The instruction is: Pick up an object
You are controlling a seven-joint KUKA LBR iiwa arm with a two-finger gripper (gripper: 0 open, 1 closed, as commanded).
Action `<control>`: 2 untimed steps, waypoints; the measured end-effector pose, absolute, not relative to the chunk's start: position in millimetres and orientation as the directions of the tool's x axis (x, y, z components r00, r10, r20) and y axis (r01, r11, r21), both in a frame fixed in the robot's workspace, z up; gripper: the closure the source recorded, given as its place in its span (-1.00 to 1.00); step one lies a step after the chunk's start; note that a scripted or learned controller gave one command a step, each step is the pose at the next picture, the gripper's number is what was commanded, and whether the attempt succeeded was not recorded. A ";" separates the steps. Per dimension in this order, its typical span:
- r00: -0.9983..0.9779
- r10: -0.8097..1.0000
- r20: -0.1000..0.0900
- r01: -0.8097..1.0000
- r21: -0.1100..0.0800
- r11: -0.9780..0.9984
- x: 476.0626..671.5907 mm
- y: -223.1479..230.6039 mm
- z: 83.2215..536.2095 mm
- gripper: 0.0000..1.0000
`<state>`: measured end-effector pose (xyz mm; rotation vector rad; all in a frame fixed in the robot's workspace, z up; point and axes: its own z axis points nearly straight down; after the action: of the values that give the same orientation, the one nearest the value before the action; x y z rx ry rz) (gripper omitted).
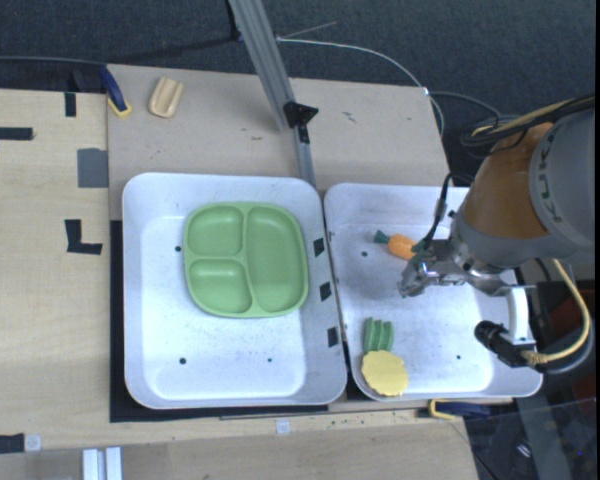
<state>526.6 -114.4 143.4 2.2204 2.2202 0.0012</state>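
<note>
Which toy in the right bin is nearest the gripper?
The small orange carrot, just up-left of the gripper; the yellow-and-green corn lies farther, near the bin's front edge.

Two white bins (pixel 140 268), one green divided plate (pixel 246 258), one toy carrot (pixel 398 245), one green ridged piece (pixel 378 334), one yellow round piece (pixel 384 373), one tan block (pixel 165 97) on bench.

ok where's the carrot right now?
The carrot lies in the right bin, near its upper-left part, just up and left of the claw and well above the green and yellow pieces at the bin's lower-left corner.
</note>
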 end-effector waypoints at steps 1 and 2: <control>-0.002 1.000 -0.001 1.000 0.004 0.002 522.7 -110.7 204.1 1.00; -0.001 1.000 0.000 1.000 -0.001 0.001 523.0 -110.3 211.1 1.00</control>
<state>523.0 -110.3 211.1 2.2209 2.2228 -0.0003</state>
